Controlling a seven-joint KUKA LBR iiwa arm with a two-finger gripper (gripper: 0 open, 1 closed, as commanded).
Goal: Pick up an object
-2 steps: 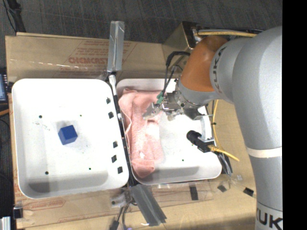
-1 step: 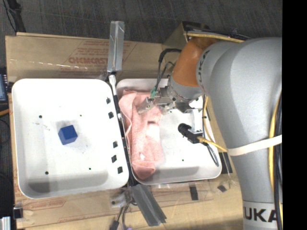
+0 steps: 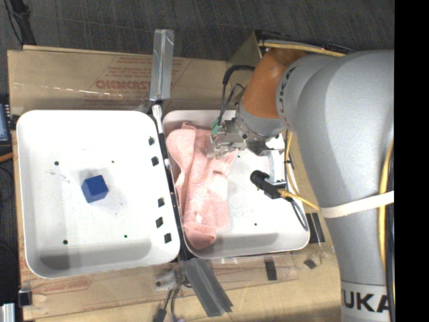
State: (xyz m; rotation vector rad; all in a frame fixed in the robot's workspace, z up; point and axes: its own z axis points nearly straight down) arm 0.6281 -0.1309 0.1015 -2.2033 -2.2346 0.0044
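From the camera view, note a pink cloth [image 3: 200,190] heaped lengthwise down the left side of the right bin [image 3: 295,237], lying against the wall next to the left bin [image 3: 40,180]. Note the hand [image 3: 224,139] low at the cloth's upper right edge, on or just above the folds. Cannot tell whether spread, pressed together, or pinching cloth: too small and partly hidden under the wrist. Note also a blue cube [image 3: 94,188] alone in the left bin, well apart from the hand. Treat the cloth as the likely target, judging by position.

Seems to be the grasp itself, at or near contact. To do it well:

- Come straight down onto a raised fold rather than a flat layer, so as to gather a ridge of fabric and not merely skim the top.
- Press deep enough to bite several layers, yet stop short of the bin floor.
- Close fully before lifting.
- Lift straight up and slowly, allowing for a long hanging tail of fabric.
- Raise high enough to clear the rim, and keep off the wall between the bins to avoid snagging the trailing end there.
- Check for fabric in the grip before counting the pick as done.
- If bare, retry nearer the thick middle of the heap.
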